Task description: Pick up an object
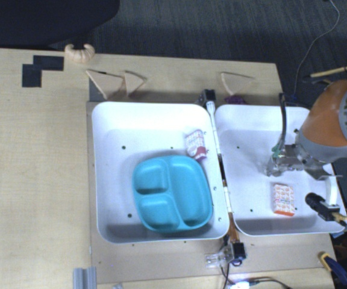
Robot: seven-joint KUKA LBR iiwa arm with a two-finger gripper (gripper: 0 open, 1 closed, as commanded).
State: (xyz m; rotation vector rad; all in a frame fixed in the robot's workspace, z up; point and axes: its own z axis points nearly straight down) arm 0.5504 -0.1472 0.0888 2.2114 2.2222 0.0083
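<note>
- Packet (283, 198) of snacks, flat and rectangular with an orange-and-white printed face, is the likeliest thing to pick: it lies on the floor of the right bin (246, 134), toward the near wall and just beside the hand (278, 166).
- Bench (35, 179) of pale wood carries both white bins side by side; its broad left part lies well apart from the work.
- Left bin (110, 161) holds a blue divided plate (172, 192) with three compartments, lying flat across the near half of the floor.
- Arm (333, 122), grey with its orange band, reaches in from the right and hangs over the right bin.
- Hand sits low above the bin floor, a little behind the packet and apart from it; nothing shows between its fingers, and I cannot tell whether they are spread or pressed together.
- Small wrapper (196, 143), white with red print, rests in the left bin near the dividing wall, just behind the plate.
- Risk, as I judge it: the packet is thin and lies flat, so fingers may skid over its slick face or close on air.
- Another risk: the hand stands off to one side, so a straight descent would meet bare floor, not the packet.
</note>
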